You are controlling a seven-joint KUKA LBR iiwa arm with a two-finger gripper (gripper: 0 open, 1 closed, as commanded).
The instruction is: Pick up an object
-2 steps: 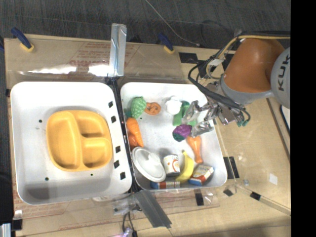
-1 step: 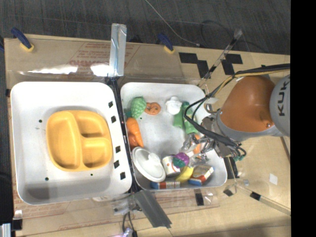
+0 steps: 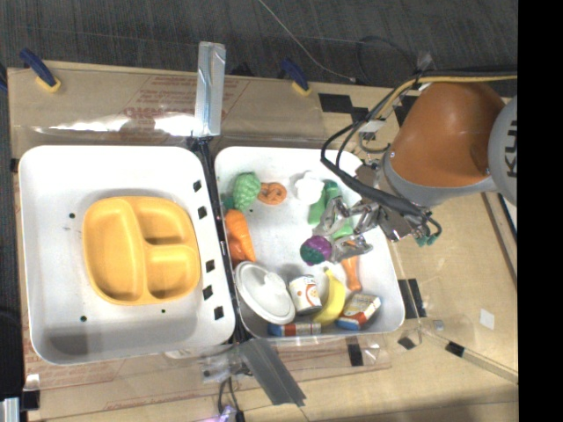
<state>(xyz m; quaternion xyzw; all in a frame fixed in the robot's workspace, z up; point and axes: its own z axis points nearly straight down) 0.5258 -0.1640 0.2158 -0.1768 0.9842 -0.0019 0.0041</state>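
purple and round, the toy (image 3: 316, 250) lies mid-way down the right bin (image 3: 286, 161), just below the gripper (image 3: 339, 225); whether the gripper is clasping anything i cannot tell. a banana (image 3: 332, 299), white lid (image 3: 264, 293) and orange carrot (image 3: 238, 236) lie nearby. yellow tray (image 3: 141, 246) sits in left bin (image 3: 44, 236).

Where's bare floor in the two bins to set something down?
Left bin: bare white floor all round the yellow divided tray, widest along its near edge. Right bin: one small patch between the carrot, orange slice and purple ball. Near end crowded: white lid, banana, cartons. Gripper hangs over it.
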